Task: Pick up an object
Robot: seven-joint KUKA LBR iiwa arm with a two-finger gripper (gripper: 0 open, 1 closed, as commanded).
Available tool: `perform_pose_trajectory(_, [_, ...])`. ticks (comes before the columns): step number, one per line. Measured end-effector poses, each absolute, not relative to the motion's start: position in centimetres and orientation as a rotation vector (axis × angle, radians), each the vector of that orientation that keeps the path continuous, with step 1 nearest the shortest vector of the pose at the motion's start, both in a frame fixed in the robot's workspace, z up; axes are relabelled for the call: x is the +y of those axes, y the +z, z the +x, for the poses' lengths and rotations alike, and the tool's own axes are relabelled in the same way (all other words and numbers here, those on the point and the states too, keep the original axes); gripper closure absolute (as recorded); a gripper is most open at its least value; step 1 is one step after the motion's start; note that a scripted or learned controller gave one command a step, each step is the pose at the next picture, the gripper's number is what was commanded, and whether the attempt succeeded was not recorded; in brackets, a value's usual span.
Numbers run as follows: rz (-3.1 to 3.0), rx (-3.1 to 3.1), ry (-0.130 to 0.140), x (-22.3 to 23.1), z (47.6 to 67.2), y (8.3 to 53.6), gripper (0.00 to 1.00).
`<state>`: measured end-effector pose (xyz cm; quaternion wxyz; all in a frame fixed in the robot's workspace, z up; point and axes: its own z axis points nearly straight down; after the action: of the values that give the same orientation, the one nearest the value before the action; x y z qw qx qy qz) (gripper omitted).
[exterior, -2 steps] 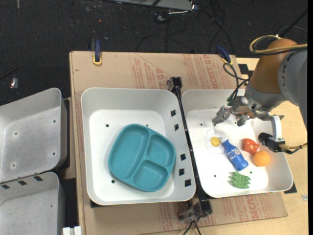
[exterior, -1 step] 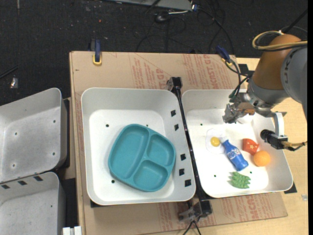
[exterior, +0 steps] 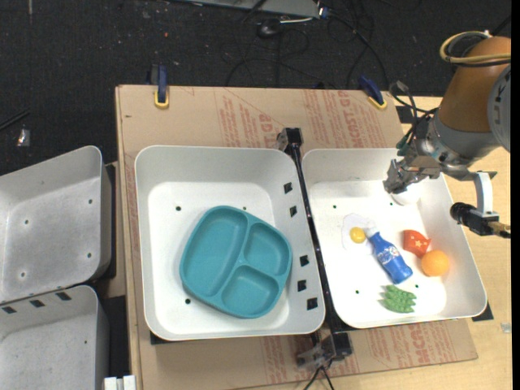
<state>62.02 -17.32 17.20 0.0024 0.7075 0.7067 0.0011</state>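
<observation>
Teal tray (exterior: 236, 261) in left bin (exterior: 154, 169), toys in right bin (exterior: 325, 169), arm (exterior: 471, 96) perhaps above

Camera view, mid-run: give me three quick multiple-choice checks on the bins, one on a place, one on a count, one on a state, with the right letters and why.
1. Where does the teal divided plate lie?
A. In the left bin
B. In the right bin
C. On the bench outside the bins

2. How many small items lie in the right bin?
A. Two
B. Five
C. Eight

3. What is the gripper doing?
A. Holding the blue bottle
B. Resting on the teal plate
C. Over the right bin's far edge, with nothing seen in it

Key:
1 A: the plate fills the left bin's floor.
2 B: fried egg, blue bottle, red piece, orange ball, green piece.
3 C: the bottle lies on the bin floor, apart from the gripper.
</observation>
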Motion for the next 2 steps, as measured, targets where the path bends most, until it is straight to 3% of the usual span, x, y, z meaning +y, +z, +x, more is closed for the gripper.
perform_pose_trajectory(2, [2.214,2.220,0.005,-18.2,62.1,27.5,1.00])
